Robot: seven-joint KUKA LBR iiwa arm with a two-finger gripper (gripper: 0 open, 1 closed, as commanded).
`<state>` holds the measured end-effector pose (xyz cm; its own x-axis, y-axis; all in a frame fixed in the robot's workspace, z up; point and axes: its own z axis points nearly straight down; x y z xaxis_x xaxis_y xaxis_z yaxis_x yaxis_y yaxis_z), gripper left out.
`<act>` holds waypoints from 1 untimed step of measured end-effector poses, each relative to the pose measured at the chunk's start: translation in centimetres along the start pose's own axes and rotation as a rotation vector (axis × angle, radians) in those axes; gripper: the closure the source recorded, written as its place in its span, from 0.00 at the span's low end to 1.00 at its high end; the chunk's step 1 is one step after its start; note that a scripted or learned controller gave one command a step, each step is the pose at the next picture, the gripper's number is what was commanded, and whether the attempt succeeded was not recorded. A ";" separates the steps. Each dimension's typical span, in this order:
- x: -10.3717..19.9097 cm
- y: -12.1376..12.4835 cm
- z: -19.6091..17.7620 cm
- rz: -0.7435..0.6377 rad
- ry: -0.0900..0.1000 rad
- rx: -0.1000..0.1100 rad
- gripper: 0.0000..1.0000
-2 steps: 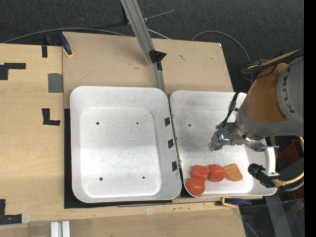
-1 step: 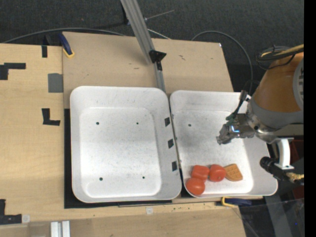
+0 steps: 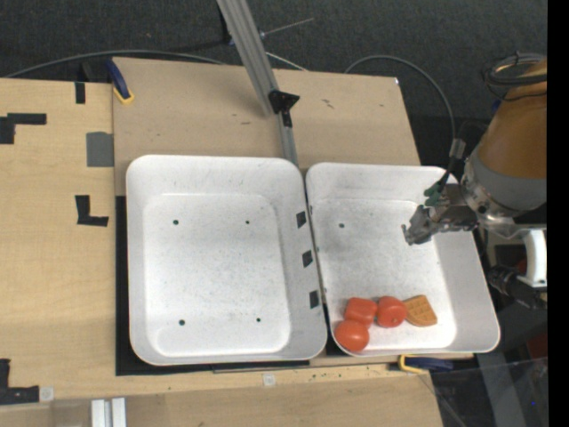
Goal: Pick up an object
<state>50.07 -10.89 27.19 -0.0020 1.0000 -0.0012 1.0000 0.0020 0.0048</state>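
Right now the gripper (image 3: 416, 231) hangs over the right bin (image 3: 373, 189), near its right wall. It is small and dark in the view, so I cannot tell how the jaws stand, and I see nothing held in them.

The things to pick are well apart from it, down in the near corner of the same bin. Three red lumps (image 3: 366, 318) sit bunched up and touching. Just beside them, on the right, lies an orange piece (image 3: 420, 310) that looks like a cracker.

I think the step now is to go to that pile and grab one thing. To do it well, the arm should move toward the near edge of the bin first, then come straight down. The orange piece sits at the end of the row, so it may be easier to get alone. The red ones are packed tight, so a finger could land on top of one and push it away. The bin wall is close too, so the jaws need room on both sides. The left bin (image 3: 213, 256) can be left alone.
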 end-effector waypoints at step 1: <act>4.5 0.1 1.8 -0.003 0.002 0.007 1.00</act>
<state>50.20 -6.35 25.38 -0.0046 1.0000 0.0009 1.0000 0.0046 -0.0023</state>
